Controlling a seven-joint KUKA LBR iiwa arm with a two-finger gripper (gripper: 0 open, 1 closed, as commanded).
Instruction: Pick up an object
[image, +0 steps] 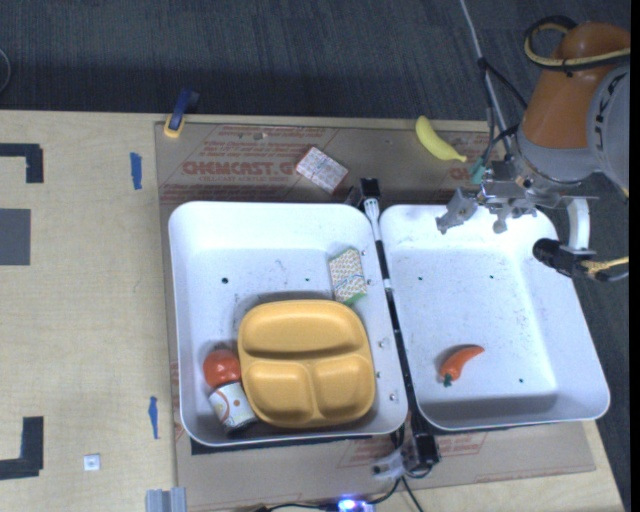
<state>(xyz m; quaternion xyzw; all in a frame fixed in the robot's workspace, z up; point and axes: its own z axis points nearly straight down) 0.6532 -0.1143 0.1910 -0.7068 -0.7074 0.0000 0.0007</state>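
Note:
My gripper (472, 218) hangs over the far edge of the right bin (520, 400), with its two fingers spread apart and nothing between them. An orange-red toy pepper (459, 360) lies alone on the right bin's floor, well in front of the gripper. In the left bin (200, 250) a yellow divided tray (304, 360) takes up the near half. A red-and-white small can (226, 388) sits against the tray's left side. A patterned packet (347, 273) leans near the left bin's right wall.
A yellow banana (437, 140) and a small patterned card (321, 168) lie on the brown board behind the bins. A black bar (385, 290) runs between the two bins. The arm's orange band (565, 100) stands at the upper right.

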